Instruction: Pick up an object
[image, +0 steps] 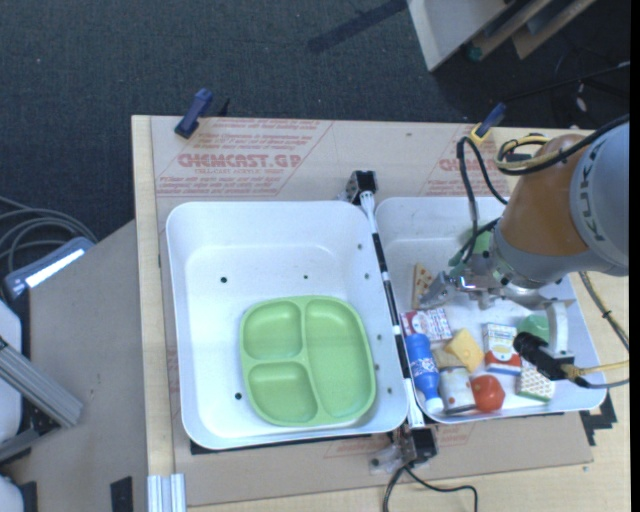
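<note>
The left bin (200, 240) holds a green tray (305, 360) toward its front edge, and the right bin (420, 215) carries the clutter along its front edge. The arm (560, 215) reaches over the right bin, its gripper (440, 290) low near the bin's left wall; how it is set cannot be told. Beneath lie a blue bottle (420, 358), a yellow piece (464, 350) and a red ball (488, 394).

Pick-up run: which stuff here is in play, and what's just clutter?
In play:
gripper
right bin items: blue bottle, red tomato, yellow block, red-and-white packet

Clutter:
left bin
green divided plate
blue clamp
</note>
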